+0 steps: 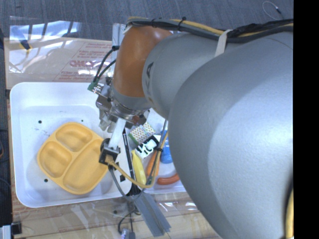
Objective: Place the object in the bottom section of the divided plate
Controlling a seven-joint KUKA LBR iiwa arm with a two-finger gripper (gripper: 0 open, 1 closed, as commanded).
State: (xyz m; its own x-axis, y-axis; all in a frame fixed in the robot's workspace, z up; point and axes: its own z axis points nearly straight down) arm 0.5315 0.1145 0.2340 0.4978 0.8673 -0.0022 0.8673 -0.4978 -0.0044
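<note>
Right now the hand (pixel 112 117) hangs over the wall shared by the two white bins. Whether it is released or clenched I cannot tell, and I see nothing in its grasp. The yellow divided plate (pixel 60 156) lies in the left bin (pixel 22 133), at about 8 o'clock from the hand and near it. Its large bottom section (pixel 82 172) sits bare on the side closest to the hand. The loose things lie the other way, at about 4 o'clock in the right bin, partly hidden under the arm: a checkered block (pixel 142 132), a blue piece (pixel 166 155), an orange-red piece (pixel 168 179) and a yellow banana-like piece (pixel 139 171) whose long axis runs roughly 12 to 6 o'clock. I cannot tell which one is the task's object, so a pick there probably comes first.
</note>
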